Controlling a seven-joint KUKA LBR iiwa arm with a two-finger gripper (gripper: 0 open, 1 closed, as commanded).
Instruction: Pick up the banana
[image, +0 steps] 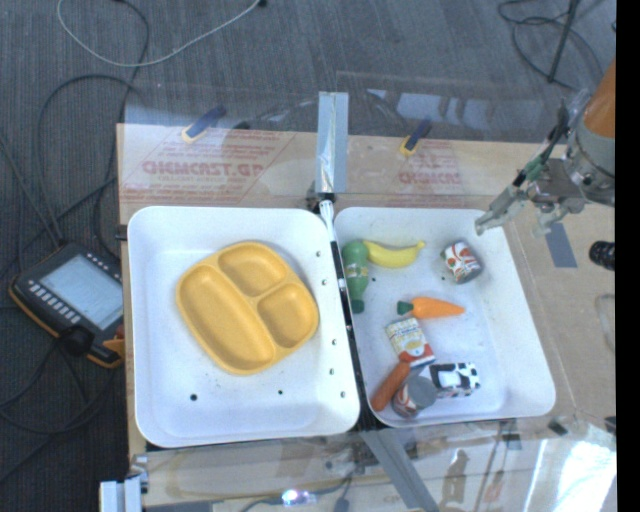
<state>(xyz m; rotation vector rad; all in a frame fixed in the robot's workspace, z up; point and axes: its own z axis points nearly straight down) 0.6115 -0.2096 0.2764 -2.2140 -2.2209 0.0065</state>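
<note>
While the pincer (520, 205) hangs over the right bin's far right edge, the banana (392, 254) lies untouched inside that bin.

The right bin (530, 345) holds the yellow banana near its far side, just beside a green bottle (355, 272). An orange carrot (436, 308) lies nearer the middle, and a small red and white can (461, 261) sits off to the banana's right. I cannot tell how the pincer's tips stand. The left bin (160, 380) holds a yellow tray (247, 305) with three parts.
</note>
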